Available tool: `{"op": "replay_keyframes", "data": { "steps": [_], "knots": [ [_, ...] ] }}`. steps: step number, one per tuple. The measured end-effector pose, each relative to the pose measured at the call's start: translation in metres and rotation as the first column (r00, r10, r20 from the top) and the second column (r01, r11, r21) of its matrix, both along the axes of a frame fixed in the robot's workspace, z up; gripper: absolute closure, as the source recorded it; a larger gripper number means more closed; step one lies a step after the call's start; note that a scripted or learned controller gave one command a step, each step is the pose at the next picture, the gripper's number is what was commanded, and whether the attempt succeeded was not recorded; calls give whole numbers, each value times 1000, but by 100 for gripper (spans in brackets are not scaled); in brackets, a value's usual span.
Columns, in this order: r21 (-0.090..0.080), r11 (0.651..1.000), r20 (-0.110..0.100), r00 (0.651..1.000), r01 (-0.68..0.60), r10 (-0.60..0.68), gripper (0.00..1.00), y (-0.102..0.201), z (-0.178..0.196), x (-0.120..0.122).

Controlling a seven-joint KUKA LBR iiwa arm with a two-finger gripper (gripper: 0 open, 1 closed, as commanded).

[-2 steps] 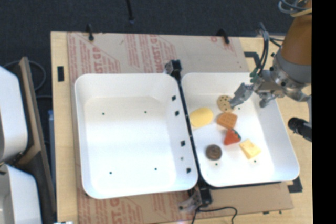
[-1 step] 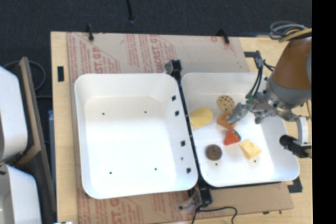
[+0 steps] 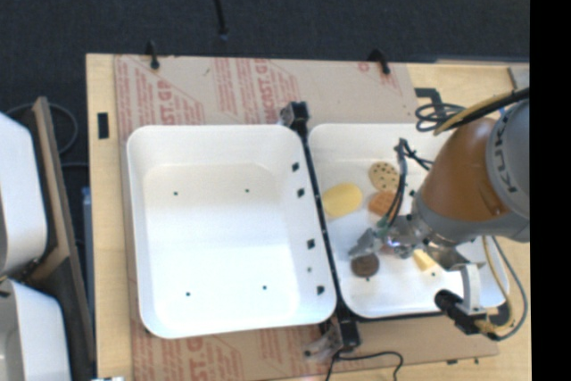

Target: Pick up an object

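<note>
The grey two-finger gripper (image 3: 369, 247) is hovering in the right white bin (image 3: 352, 147), fingers a little apart, holding nothing; the small round brown object (image 3: 364, 265) is lying just below it.

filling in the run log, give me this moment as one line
arm: over right bin | claw: low, just above brown round piece | nearby: yellow piece, tan dotted disc | left bin: untouched
</note>
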State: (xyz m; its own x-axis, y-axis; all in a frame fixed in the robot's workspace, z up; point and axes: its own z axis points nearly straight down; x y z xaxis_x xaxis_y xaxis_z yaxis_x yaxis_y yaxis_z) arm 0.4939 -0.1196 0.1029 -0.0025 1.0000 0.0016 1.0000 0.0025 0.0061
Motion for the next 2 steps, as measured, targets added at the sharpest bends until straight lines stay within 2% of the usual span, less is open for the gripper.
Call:
{"op": "replay_keyframes", "data": {
  "steps": [1,2],
  "knots": [
    [-3,1000,2,1000,3,-3,100,-2,11,1],
    [-2,1000,1,1000,3,-3,0,-2,10,0]
  ]
}}
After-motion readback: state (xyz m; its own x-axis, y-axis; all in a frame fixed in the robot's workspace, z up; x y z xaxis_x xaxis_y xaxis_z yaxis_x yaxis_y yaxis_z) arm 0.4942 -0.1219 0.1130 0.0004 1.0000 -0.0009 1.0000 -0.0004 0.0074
